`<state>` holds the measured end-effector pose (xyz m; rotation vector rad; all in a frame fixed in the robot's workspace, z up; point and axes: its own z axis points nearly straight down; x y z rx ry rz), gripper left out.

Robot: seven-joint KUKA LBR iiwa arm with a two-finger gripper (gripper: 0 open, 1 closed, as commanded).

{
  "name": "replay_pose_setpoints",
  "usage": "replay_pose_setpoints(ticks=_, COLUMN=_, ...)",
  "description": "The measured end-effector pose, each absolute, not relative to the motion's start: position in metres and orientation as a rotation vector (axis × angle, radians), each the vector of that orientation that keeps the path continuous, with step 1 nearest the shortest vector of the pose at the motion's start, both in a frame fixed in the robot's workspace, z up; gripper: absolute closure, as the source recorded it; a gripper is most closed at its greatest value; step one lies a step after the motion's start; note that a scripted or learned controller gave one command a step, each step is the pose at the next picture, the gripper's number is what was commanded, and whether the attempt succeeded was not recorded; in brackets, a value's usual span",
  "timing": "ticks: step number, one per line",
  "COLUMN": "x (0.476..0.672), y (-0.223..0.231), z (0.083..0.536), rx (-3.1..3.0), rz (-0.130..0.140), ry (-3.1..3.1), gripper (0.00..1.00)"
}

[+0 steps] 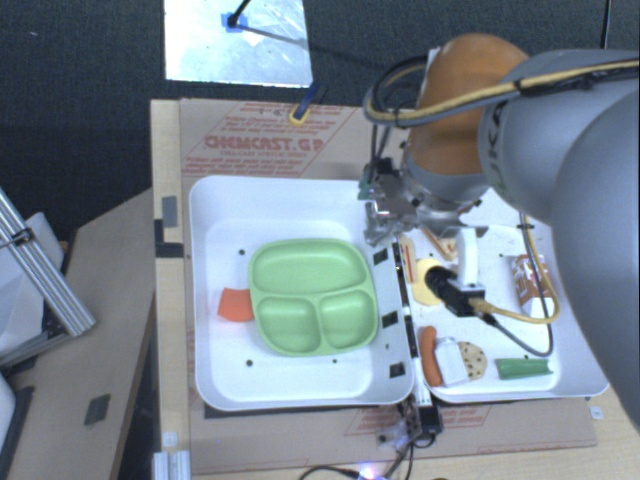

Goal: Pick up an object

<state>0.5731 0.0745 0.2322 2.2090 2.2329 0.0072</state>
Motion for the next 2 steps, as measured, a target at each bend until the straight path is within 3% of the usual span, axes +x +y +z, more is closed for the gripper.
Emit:
replay_pose_setpoints(ticks=1, x=0.5953, y=0.1239, z=0.2246, rx=2.211, rz=0.006, ry=2.231, gripper=1.00)
replay_pose_setpoints(ticks=2, x=0.5881, y=0.1184, z=0.2270, rx=2.218, rz=0.000, ry=2.224, gripper=1.00)
